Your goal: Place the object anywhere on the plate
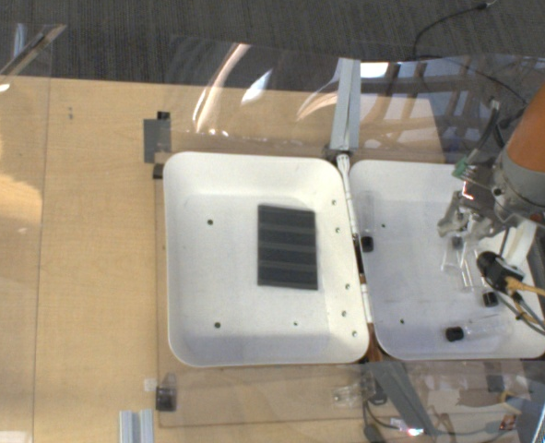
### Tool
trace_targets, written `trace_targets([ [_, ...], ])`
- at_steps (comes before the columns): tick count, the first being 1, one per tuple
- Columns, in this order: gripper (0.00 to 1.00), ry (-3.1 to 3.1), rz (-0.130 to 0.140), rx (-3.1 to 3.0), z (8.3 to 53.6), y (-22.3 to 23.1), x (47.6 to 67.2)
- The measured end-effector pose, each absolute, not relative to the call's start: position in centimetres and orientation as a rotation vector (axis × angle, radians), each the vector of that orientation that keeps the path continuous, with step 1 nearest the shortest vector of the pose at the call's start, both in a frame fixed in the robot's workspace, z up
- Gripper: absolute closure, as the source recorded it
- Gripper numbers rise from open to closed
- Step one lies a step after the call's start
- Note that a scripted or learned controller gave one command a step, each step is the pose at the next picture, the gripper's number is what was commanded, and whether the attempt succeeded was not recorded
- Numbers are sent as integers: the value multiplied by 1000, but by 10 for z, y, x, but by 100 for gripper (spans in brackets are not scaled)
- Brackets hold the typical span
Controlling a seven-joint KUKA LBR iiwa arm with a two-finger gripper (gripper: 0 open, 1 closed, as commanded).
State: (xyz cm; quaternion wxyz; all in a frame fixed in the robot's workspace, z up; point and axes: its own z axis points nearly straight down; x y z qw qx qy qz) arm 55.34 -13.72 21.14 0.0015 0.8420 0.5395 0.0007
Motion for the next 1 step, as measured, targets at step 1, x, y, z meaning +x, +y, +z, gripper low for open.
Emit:
trace_targets([
  [1,100,1851,7,2534,272,-79,587],
])
